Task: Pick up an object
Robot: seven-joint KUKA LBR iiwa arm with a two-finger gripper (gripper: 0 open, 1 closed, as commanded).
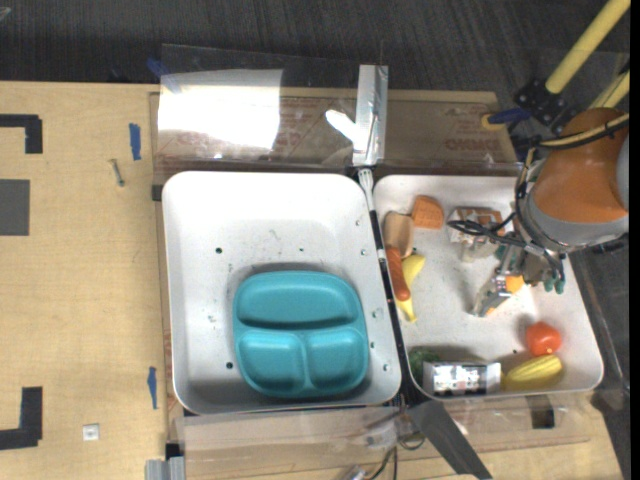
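Lying along the near wall of the right bin (590, 368), a silver can (461, 376) sits beside a yellow banana-like piece (533, 370), with a red tomato-like piece (543, 339) just behind. These look like light, hard plastic toys, smooth and apt to slip; the can is best taken across its round middle. Farther in, the gripper (497, 294) hangs low over bare bin floor; whether it is spread or pressed together cannot be told. The left bin (200, 218) bears a teal tray (299, 331).
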